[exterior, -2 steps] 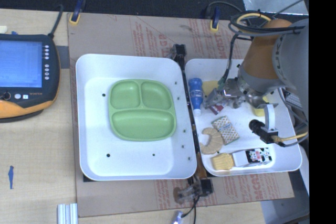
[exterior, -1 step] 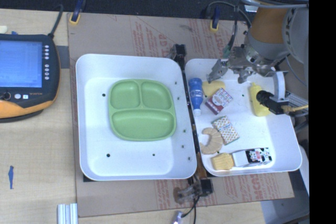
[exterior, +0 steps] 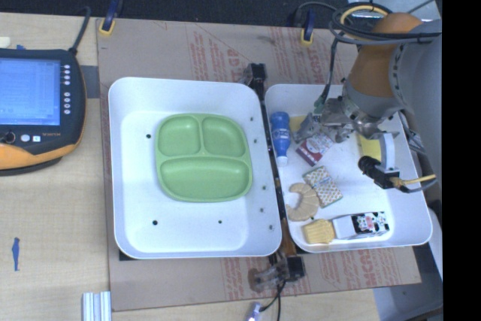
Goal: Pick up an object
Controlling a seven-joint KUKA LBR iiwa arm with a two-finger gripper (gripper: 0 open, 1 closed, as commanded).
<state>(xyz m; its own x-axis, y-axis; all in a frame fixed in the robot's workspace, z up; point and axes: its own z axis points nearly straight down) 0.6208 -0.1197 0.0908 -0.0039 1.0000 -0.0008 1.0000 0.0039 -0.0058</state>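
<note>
**Worktop** (exterior: pixel 52 222), one, carrying one cardboard sheet (exterior: pixel 188 49) with two white bins side by side.

**Left bin** (exterior: pixel 128 162), contents:
- Green three-compartment plate (exterior: pixel 203 158), one, lying flat at the centre.

**Right bin** (exterior: pixel 412 225), contents placed by clock face from the bin's centre:
- Blue bottle (exterior: pixel 279 130) with white cap, one, lying along the wall at 9 to 10 o'clock.
- Red-and-white packet (exterior: pixel 309 153), one, at 10 o'clock, just beside the bottle.
- Checked sachet (exterior: pixel 325 186), one, at 8 o'clock.
- Round tan biscuits (exterior: pixel 302 201), apparently two, overlapping and touching the sachet.
- Yellow sponge-like block (exterior: pixel 319 231), one, at 7 o'clock.
- White carton (exterior: pixel 364 225) with black and red print, one, at 6 o'clock, just beside the block.

**Tool** (exterior: pixel 325 124), one, on the grey arm with the orange band. It sits at 11 o'clock in the right bin, directly above the red-and-white packet. Whether it is wide, narrow or holding anything cannot be told.

**Outside the bins:**
- Teach pendant (exterior: pixel 34 109) with lit screen, one, at 9 o'clock on the worktop.
- Clamps (exterior: pixel 110 15), two, on the sheet's 12 o'clock edge.
</note>
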